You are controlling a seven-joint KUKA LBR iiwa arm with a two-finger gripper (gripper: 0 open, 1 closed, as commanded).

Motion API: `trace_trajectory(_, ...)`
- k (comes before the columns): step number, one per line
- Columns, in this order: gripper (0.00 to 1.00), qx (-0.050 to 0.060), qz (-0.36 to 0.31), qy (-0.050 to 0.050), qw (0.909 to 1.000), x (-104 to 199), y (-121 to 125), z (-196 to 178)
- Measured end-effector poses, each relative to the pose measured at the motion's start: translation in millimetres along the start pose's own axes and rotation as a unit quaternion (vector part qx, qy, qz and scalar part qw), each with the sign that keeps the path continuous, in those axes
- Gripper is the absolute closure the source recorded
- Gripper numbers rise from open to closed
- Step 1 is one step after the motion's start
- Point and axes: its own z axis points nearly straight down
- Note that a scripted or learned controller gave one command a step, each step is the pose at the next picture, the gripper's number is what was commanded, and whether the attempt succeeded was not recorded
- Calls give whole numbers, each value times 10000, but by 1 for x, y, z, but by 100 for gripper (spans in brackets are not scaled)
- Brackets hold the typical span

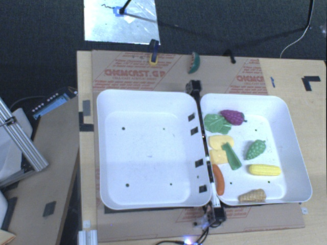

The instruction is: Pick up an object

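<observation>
Targeting corn [264, 170] in right bin [294, 137] | light, stiff, slick plastic | grip across mid-body | hand state: cannot tell

You have two bins side by side: the left bin [148, 147] and the right bin [286, 137]. In the right one, grapes [232, 117] lie at the back, corn [264, 170] nearer the front, and a carrot [218, 179] along its left wall.
</observation>
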Motion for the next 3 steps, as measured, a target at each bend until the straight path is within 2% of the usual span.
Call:
trace_trajectory(1,100,-6,-72,21,10000,58,1,-18)
trace_trajectory(2,100,8,-15,7,10000,-21,-5,-1)
trace_trajectory(3,100,36,-73,32,10000,35,1,77)
